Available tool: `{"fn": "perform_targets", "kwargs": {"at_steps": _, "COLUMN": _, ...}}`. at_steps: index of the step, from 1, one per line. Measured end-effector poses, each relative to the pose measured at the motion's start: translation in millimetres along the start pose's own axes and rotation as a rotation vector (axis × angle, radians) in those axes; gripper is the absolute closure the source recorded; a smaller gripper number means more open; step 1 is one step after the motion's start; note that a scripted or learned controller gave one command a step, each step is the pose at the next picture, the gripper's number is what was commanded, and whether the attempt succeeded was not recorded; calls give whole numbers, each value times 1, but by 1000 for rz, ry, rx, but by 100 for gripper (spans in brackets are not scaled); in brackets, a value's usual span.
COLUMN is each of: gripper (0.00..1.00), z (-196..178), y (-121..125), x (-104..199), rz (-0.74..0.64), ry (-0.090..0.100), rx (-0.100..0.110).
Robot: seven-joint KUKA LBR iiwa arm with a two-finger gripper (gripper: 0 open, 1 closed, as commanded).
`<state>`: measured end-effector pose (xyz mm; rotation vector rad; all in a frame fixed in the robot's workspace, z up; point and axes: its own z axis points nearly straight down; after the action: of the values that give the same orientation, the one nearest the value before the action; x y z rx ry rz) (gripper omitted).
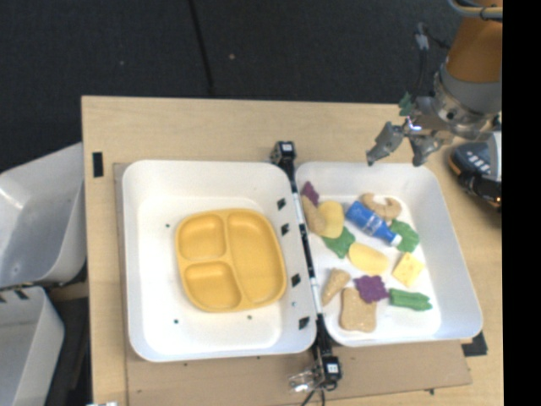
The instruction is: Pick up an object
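My gripper (400, 149) hangs over the far rim of the right bin (452, 260), fingers spread open with nothing between them. Below it the bin holds several toy foods. A blue can (370, 222) lies tilted near the middle, with a tan curled piece (382, 203) just behind it. A yellow rounded piece (331, 218), a yellow lemon-like piece (368, 257) and a yellow cheese wedge (408, 270) sit around the can. Green pieces (341, 244) (409, 299), purple grapes (370, 289) and a slice of toast (358, 313) lie toward the front.
The left bin (152, 311) holds a yellow divided plate (230, 259) with three compartments. Black clips (284, 151) mark the seam between the bins. A white container (38, 218) stands off the bench to the left.
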<state>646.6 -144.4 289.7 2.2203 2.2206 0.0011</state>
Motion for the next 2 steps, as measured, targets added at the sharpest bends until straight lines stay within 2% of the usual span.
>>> {"fn": "perform_targets", "kwargs": {"at_steps": 1, "gripper": 0, "z": 58, "y": -59, "x": 43, "rz": -3, "ry": 3, "rx": 9}}
{"fn": "perform_targets", "kwargs": {"at_steps": 2, "gripper": 0, "z": 196, "y": -47, "x": 30, "rz": 1, "ry": -1, "rx": 7}}
